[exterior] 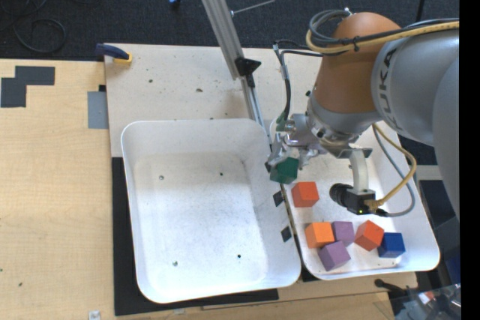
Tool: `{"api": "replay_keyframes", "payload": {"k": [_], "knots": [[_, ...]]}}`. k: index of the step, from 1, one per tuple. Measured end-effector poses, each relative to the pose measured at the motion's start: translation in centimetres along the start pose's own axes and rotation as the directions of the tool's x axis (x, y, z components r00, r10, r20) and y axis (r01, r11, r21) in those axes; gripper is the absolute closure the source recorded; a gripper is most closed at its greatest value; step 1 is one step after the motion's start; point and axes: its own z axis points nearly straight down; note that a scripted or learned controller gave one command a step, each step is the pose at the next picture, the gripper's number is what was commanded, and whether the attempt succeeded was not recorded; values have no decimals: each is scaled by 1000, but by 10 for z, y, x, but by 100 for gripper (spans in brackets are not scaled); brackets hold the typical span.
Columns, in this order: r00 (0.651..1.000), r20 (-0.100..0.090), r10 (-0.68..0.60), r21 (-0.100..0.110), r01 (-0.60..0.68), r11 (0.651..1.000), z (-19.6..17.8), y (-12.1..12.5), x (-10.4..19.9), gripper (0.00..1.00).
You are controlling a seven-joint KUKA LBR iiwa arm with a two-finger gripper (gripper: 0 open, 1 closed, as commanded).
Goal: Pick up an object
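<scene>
1. Green block [284, 171] is seen at the gripper [286, 161], just over the dividing rims where the two bins meet, at roughly 3 o'clock from the centre of the view.
2. The block is pinched between the fingers, which are pressed against its sides; it appears lifted clear of the bin floor, though the height cannot be judged.
3. The arm [390, 86] is entered from 3 o'clock, with the orange band [352, 64] seen above the wrist and cables looped around it.
4. Left bin [150, 161] is noted at 7 o'clock from the gripper; only dark specks are seen on its floor.
5. Right bin [420, 255] is noted at 5 o'clock from the gripper, largely covered by the arm at its upper part.
6. In the right bin, a red-orange block [305, 194] is recorded just at 5 o'clock of the green block, apart from it.
7. Further toward 5 o'clock, a cluster is recorded: an orange block [320, 234], two purple blocks [334, 254] touching one another, a red block [368, 234] and a blue block [391, 244] touching the red one.
8. An aluminium rail [221, 19] is seen slanting from 12 o'clock down toward the gripper.
9. A blue-and-yellow clamp [114, 53] is noted at the bench's 10 o'clock corner.
</scene>
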Motion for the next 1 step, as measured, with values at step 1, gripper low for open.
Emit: {"api": "replay_keyframes", "payload": {"k": [1], "knots": [[1000,0,0,-3,0,1000,-7,-7,46,100]]}}
